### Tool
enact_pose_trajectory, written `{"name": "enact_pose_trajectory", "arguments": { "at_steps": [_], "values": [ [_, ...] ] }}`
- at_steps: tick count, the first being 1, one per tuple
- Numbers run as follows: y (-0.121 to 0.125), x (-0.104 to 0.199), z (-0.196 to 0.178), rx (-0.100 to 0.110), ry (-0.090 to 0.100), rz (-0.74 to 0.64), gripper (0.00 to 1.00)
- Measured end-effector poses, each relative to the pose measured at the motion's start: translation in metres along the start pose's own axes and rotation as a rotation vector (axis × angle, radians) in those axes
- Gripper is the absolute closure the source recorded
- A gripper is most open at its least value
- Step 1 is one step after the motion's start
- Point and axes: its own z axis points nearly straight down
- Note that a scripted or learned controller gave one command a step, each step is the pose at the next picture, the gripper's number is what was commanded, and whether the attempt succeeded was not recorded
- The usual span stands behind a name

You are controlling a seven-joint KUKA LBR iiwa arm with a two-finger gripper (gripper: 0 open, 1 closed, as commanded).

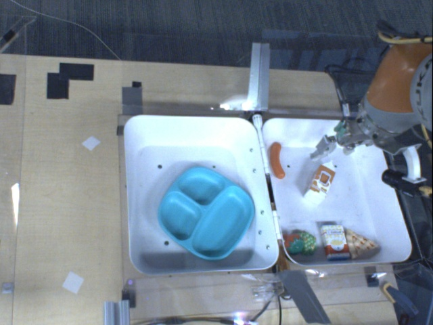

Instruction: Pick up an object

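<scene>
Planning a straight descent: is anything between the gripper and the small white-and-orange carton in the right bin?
Nothing visible. The gripper hangs just above the carton, with bare bin floor between; the sausage lies off toward the divider.

Camera: fixed above bench, slanted down
Coverage: left bin, right bin
Arm: enters from right

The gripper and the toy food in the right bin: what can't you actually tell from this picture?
- Gripper, camera view: too small and blurred to tell how its fingers stand.
- Small carton: label too small to read.
- Box in the near corner: print too blurry to read.
- Arm: cut off by the right edge.
</scene>
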Motion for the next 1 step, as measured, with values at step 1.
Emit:
{"name": "enact_pose_trajectory", "arguments": {
  "at_steps": [1],
  "values": [
    [0.0429,-0.0433,-0.0654,-0.001,-0.002,0.078,0.00]
  ]
}}
